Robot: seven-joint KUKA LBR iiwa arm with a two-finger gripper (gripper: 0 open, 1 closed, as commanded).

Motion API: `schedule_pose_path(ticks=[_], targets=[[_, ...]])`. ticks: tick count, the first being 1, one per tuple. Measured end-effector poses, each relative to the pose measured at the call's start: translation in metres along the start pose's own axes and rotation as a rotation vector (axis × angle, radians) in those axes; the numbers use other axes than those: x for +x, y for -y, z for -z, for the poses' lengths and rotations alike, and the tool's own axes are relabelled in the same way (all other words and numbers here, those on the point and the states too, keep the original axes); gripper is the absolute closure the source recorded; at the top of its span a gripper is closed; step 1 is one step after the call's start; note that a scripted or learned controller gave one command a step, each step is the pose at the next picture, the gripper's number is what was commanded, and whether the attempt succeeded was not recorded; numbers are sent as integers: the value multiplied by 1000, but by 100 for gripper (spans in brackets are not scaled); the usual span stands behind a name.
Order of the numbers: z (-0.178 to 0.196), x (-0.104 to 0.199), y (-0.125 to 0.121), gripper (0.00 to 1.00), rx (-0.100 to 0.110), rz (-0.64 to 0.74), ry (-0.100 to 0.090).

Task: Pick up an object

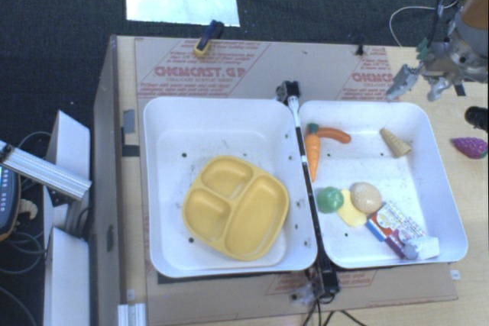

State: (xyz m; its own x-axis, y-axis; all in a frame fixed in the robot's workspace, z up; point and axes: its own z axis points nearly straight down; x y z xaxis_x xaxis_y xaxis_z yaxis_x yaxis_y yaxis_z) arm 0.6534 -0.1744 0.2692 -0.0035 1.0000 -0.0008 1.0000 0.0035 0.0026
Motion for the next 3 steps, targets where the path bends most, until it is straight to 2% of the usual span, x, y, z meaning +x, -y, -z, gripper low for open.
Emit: schedule_pose_path(ticks=[1, 2, 3], targets=[[-86, 94, 46, 0, 4, 1, -2], [-173, 85, 3, 0, 1, -1, 3], [-161, 86, 1, 100, -4, 2, 2]])
